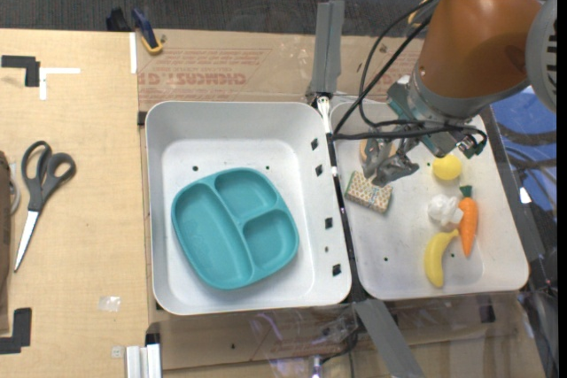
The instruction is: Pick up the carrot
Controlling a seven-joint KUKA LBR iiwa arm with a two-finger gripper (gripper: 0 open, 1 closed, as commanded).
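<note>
Carrot (468,226) lies in the right bin (500,279) near its right wall, beside a white lump (442,210) and banana (434,258). Well apart, the tool (387,162) hangs slightly parted over a patterned block (368,192), gripping nothing.

The orange carrot (468,226) lies crowded: a white lumpy piece (442,210) touches its left, a yellow banana (435,258) sits just beside; its right side is free.

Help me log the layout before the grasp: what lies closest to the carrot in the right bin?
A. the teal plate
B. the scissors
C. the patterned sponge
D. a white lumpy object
D: the white lumpy object touches the carrot on its left side.
</note>
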